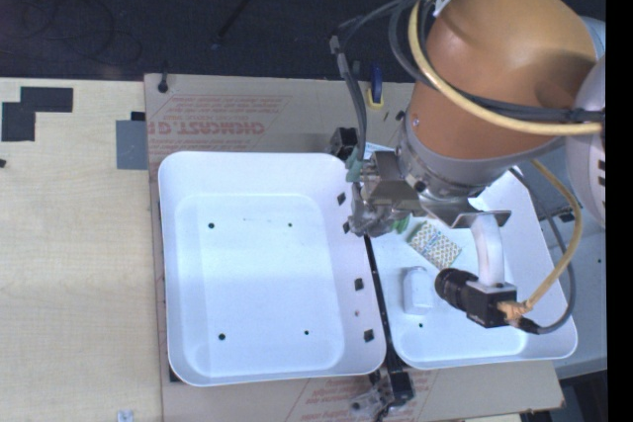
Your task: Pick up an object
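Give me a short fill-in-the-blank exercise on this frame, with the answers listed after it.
1. The patterned packet lies in the ___ bin.
2. The arm has an ___ band above the wrist.
3. The small white block lies in the right bin, just ___ of the divide between the bins.

Answers: right; orange; right

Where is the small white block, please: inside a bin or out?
Inside: the white block lies flat on the floor of the right bin.
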### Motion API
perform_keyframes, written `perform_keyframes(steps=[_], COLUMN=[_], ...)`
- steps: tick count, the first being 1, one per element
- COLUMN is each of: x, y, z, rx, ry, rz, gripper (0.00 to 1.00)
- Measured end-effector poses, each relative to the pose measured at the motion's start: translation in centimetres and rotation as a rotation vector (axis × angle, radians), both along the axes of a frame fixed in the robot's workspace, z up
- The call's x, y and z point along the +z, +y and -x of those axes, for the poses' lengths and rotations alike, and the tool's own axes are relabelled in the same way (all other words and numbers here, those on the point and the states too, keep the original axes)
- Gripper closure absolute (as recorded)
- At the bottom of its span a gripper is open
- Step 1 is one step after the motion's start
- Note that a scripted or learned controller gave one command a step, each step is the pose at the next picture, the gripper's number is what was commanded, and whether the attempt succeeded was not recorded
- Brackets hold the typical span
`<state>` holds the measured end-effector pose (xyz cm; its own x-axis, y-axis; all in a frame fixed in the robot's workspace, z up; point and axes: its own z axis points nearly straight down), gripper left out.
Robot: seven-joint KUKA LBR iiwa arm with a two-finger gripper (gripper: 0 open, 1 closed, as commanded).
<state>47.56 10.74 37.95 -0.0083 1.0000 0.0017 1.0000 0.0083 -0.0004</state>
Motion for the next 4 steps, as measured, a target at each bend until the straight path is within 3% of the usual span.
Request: perform_keyframes(steps=[1, 2, 3, 4], x=[5.1, 5.4, -12.0, -8.1], y=[5.8, 12.8, 13.6, 5.3], z=[0.0, -2.5, -0.2, -0.1], rx=[-0.002, -0.002, -0.007, -0.016], ry=[-0.002, 0.003, 0.02, 0.002], rz=[0.0, 0.002, 0.011, 0.005], gripper=[1.0, 1.0, 1.0, 1.0])
